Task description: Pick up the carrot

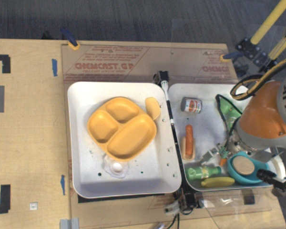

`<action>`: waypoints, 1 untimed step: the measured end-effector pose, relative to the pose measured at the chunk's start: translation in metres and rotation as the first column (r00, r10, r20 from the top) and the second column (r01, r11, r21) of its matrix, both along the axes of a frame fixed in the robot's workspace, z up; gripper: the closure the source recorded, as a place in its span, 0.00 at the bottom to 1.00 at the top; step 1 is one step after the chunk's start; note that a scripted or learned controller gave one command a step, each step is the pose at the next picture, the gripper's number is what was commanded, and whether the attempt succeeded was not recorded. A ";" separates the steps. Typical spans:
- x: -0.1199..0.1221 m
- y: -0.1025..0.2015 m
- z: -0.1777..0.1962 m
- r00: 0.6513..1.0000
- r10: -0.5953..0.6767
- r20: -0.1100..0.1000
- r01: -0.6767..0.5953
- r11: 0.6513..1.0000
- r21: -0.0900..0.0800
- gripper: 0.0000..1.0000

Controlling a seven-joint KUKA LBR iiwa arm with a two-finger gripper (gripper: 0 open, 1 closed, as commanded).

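Low over right bin (207, 92), arm (264, 116).

Left white bin (81, 142): yellow three-compartment plastic plate (122, 127), pale yellow potato-shaped piece (153, 108) beside it. Right white bin (206, 92): small red-labelled can (191, 105), hot dog in bun (188, 141), yellow banana-shaped piece (218, 181), grey-and-orange arm (263, 118) overhead.

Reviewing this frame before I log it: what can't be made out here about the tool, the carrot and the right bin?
- Tool: its tips are small and blurred in the camera view, so open or shut can't be judged.
- Carrot: an orange sliver beside the tool; the arm covers the rest.
- Right bin: the arm hides its right side.
- Green item: partly behind the arm, unidentifiable.
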State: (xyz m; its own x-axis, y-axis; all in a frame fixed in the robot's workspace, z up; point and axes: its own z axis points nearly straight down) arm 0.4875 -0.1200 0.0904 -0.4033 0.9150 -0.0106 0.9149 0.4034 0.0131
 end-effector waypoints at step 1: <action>0.003 0.000 0.012 1.000 0.002 0.008 -0.002 1.000 -0.002 1.00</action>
